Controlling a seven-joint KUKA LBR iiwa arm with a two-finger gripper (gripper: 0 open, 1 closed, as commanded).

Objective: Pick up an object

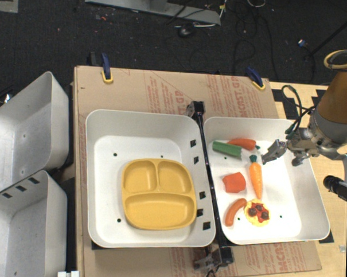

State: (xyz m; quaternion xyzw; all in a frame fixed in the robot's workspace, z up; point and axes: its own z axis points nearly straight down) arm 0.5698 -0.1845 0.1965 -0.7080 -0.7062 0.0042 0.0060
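Note:
The right bin [307, 227] holds several toy foods. A green cucumber [227, 149] and a small red-orange piece [242, 143] lie at its far left. An orange carrot [255, 177] points toward the front, with a red block [234, 182] beside it. Near the front lie a red sausage [234, 212] and a yellow disc with dark red berries [257, 213]. My gripper [285, 156] hangs over the bin's far right part, open, with nothing between its fingers. Its left fingertip [271, 153] is just right of the carrot's top.
The left bin [103, 161] holds a yellow plate [158, 194] with three compartments. A black divider [203, 171] runs between the bins. Two white tubs [23, 157] stand off the bench to the left. Cables trail at the bench's right edge.

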